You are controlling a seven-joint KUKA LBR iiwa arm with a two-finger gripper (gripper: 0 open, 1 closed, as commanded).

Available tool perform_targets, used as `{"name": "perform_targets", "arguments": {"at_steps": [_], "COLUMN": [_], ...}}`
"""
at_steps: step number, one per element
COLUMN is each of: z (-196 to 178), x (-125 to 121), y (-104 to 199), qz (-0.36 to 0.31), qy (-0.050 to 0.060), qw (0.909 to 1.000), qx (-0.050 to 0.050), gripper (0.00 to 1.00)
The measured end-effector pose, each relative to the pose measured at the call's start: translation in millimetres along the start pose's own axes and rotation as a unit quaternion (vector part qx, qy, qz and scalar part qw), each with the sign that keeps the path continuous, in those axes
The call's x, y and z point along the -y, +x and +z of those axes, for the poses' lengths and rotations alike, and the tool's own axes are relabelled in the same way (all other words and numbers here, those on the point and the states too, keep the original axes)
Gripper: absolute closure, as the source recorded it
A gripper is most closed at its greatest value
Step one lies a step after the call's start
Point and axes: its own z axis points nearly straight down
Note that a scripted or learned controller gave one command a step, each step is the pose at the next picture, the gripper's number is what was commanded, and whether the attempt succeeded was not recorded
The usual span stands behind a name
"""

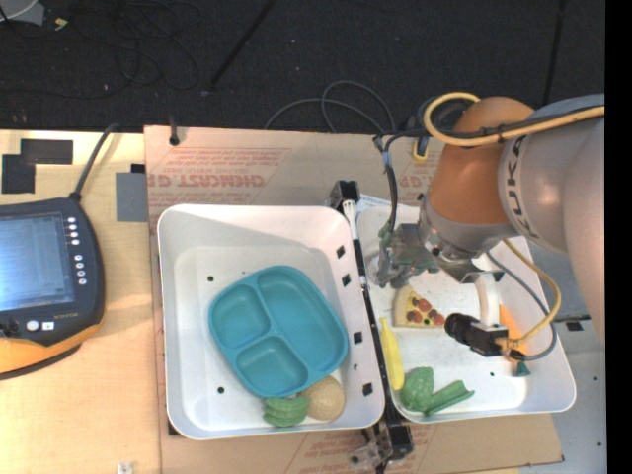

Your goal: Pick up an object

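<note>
Toy pizza slice (419, 311) flat in right white bin (553, 383), metal hand (395, 265) just at its 11 o'clock, finger state unclear, yellow banana (392, 355) at 7 o'clock.

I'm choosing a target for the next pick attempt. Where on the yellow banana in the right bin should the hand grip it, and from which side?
Probably at mid-length, coming straight down from above. The yellow banana lies flat and long, running alongside the right bin's left wall, so the fingers should close across its narrow width. The green toy crowds its lower end, and the wall leaves little room on that side, so a level approach looks poor.
</note>
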Motion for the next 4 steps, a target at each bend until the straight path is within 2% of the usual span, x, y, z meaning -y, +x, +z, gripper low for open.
{"name": "perform_targets", "arguments": {"at_steps": [1, 2, 3, 4], "z": [30, 29, 108, 91], "x": [35, 33, 18, 16], "y": [-75, -73, -91, -92], "qz": [0.007, 0.005, 0.005, 0.006], "qy": [0.007, 0.006, 0.005, 0.003], "qw": [0.9999, 1.0, 1.0, 1.0], "qx": [0.001, 0.001, 0.002, 0.001], "gripper": [1.0, 0.0, 0.0, 1.0]}}
